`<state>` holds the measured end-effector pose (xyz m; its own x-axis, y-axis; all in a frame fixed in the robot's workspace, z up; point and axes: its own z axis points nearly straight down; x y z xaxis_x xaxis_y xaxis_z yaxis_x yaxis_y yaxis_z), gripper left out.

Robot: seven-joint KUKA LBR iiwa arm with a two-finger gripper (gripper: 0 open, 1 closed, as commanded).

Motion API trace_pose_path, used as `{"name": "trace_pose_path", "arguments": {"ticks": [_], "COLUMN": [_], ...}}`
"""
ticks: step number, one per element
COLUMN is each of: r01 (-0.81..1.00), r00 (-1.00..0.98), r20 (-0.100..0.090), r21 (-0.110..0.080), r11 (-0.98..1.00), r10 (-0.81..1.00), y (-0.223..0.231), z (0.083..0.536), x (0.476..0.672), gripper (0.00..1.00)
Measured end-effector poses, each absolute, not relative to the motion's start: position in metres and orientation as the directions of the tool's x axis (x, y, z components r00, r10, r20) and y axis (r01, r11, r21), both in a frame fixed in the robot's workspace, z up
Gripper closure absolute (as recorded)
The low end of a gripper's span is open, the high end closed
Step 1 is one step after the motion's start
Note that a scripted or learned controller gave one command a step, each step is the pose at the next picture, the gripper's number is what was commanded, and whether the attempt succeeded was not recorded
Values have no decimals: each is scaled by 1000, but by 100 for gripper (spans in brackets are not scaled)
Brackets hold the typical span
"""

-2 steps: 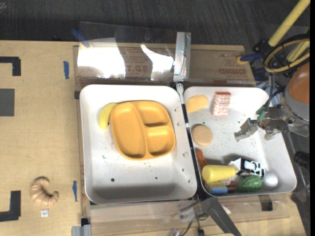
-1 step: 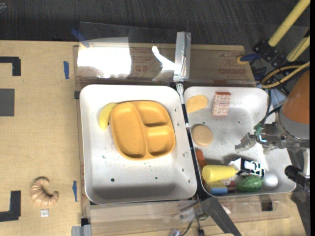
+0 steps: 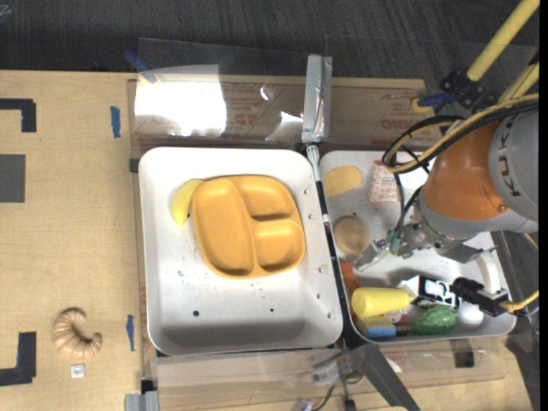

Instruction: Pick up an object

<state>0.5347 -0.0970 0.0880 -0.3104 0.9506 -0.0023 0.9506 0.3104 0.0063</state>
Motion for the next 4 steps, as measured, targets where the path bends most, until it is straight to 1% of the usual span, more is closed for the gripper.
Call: {"name": "trace_pose_path", "arguments": {"ticks": [1,2,3,4], "r01": [988,988,988,997], "r00": [-152,-151,-152,79], "r20": [-2,-5,-4,1], "r21": [5,12,10,2], "r11": [152,151,152,-79], "r10": [988,988,988,997], "y": [-158,-158,-158,-111], "z": [87,99,98,116], "x": [495,497,497,565], "gripper": [0,100,0,0]}}
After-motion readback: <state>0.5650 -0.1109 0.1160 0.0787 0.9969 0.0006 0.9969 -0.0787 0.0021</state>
